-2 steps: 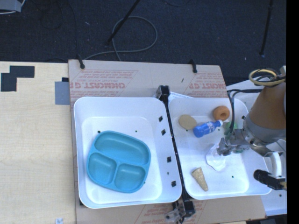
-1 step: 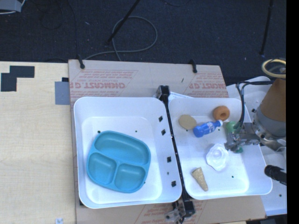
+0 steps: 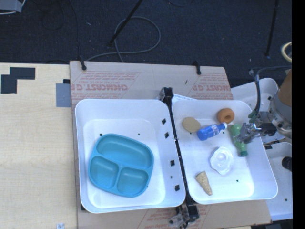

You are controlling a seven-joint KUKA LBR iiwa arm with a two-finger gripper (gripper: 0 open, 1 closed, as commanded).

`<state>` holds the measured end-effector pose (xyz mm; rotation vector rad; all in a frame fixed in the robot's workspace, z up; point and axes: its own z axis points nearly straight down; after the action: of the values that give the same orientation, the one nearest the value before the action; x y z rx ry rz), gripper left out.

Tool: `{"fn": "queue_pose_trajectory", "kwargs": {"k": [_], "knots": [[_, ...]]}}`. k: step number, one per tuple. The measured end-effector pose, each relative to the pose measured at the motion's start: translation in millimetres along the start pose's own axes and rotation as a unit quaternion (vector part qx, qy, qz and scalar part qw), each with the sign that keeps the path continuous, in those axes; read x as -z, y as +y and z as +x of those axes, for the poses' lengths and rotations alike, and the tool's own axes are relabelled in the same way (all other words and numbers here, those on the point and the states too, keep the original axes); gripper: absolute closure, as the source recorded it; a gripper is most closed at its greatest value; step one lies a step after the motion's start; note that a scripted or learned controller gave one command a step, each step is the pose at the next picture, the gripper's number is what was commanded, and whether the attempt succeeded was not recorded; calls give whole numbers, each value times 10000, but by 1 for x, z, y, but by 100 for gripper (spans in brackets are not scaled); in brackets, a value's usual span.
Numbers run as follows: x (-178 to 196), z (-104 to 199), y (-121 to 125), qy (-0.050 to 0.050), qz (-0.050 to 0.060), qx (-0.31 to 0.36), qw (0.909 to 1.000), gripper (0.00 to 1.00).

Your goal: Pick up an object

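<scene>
Gripper [image 3: 247, 132] sat low over the right bin's [image 3: 264, 185] right side, arm entering from the right edge; it was on top of a green piece [image 3: 237, 136], but I couldn't tell if the fingers were apart or clamped on it, too small and cluttered there. Green piece was elongated, plastic-looking, long axis running roughly up-down with a slight lean, lower end near the bin's right wall. Blue bottle [image 3: 209, 130] lay on its side just left of it, long axis tilted, white cap end pointing up-right toward the orange ring [image 3: 226, 115], which was donut-shaped and matte. Tan oval lump [image 3: 191, 124] touched or nearly touched the bottle's base. White crumpled-looking round item [image 3: 222, 160] sat mid-bin, glossy. Tan cone [image 3: 204, 182] lay near the front, narrow tip pointing down-right. Left bin [image 3: 86, 118] held a blue three-compartment tray [image 3: 121, 164], smooth plastic, rounded corners
</scene>
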<state>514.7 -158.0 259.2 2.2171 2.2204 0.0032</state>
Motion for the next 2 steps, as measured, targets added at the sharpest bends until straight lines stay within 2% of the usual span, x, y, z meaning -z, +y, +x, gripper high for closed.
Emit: {"fn": "queue_pose_trajectory", "kwargs": {"k": [1,2], "knots": [[14,-1,0,7,24,-1,10000,100],[15,43,17,15,28,14,10000,100]]}}
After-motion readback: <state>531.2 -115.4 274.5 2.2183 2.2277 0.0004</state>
